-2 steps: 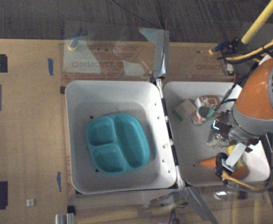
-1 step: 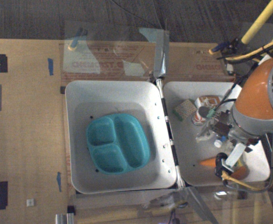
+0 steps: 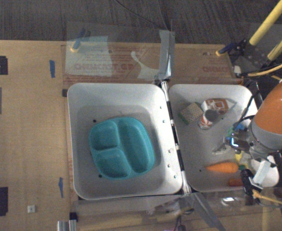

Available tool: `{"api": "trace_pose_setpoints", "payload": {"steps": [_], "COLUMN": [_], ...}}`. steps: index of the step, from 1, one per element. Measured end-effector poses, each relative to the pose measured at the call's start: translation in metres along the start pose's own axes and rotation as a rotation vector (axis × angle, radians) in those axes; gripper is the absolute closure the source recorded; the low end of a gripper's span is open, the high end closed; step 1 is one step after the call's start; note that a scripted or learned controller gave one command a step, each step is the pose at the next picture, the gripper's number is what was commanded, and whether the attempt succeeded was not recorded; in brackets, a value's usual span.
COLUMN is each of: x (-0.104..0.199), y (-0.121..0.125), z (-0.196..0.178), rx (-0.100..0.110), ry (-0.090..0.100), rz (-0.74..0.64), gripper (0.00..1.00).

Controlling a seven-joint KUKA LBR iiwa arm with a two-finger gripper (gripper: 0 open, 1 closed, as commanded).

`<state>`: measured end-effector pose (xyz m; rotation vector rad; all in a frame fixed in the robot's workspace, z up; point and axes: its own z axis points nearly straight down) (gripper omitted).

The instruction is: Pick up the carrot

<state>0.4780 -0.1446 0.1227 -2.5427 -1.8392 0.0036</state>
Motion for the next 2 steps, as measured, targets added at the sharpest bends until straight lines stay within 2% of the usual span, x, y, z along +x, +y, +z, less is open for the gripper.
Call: {"api": "trace_pose_setpoints", "payload": {"steps": [1,2], "x": [-0.015,-0.017], "y": [0.008,0.01], "z": [0.035,0.024], "rx": [-0.006,-0.012], "ry": [0.005,0.003], "rz": [-0.082,-0.077], "gripper": [0.0,1.0]}}
